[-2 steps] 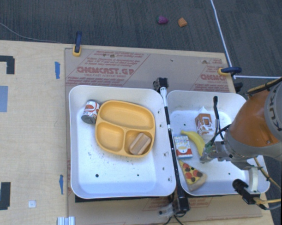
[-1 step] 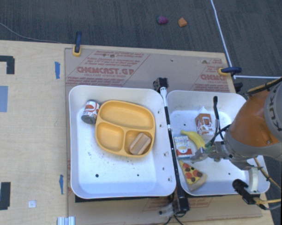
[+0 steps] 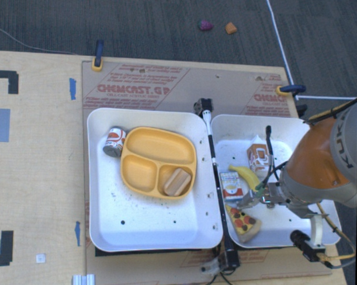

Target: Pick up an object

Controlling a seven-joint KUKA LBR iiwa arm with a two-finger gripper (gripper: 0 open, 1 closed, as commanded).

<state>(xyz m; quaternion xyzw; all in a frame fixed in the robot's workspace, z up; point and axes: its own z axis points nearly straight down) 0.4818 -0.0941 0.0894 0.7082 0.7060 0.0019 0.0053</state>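
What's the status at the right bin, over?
Gripper low in right bin, nothing seen held. Banana, carton and pizza slice crowd it.

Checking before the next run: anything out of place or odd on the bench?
Two small items, one purple and one orange, lie on the dark floor beyond the bench, outside both bins. In the left bin a can lies on its side against the yellow tray.

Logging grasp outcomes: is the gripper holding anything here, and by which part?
Cannot be told: the gripper sits low beside the banana, its tips unclear.
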